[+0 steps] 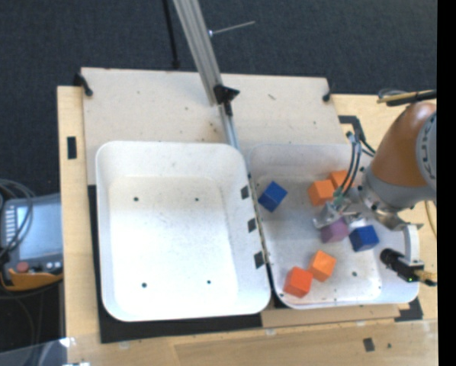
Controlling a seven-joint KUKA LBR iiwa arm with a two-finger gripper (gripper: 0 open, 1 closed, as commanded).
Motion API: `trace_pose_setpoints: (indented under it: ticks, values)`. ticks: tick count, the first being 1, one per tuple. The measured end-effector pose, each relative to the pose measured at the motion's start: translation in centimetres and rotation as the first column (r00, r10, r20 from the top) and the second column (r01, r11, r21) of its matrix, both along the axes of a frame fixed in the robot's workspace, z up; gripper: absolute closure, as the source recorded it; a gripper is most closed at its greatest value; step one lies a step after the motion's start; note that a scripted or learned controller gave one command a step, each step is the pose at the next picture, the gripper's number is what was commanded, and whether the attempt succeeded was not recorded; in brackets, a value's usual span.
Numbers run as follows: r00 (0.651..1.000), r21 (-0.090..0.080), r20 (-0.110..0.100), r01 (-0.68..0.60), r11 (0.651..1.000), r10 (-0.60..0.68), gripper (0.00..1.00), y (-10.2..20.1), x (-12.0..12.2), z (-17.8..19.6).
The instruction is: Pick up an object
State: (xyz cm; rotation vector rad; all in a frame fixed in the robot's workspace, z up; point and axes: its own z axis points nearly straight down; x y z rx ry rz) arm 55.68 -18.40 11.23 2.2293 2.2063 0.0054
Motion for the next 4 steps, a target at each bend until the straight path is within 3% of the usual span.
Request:
trace_pose_setpoints:
  ticks: [1, 2, 3, 4]
  values:
    - [1.000, -0.001, 0.001, -0.013, 1.000, 0.013, 1.00, -0.1, 0.8, 6.3]
    - [1.000, -0.002, 0.001, -0.014, 1.000, 0.014, 1.00, -0.6, 0.0, 12.0]
    - [1.000, 0.000, -0.003, -0.015, 1.000, 0.015, 1.00, -0.7, 0.1, 14.1]
    - [1.000, 0.002, -0.006, -0.017, 1.000, 0.017, 1.00, 4.7, 0.8, 12.9]
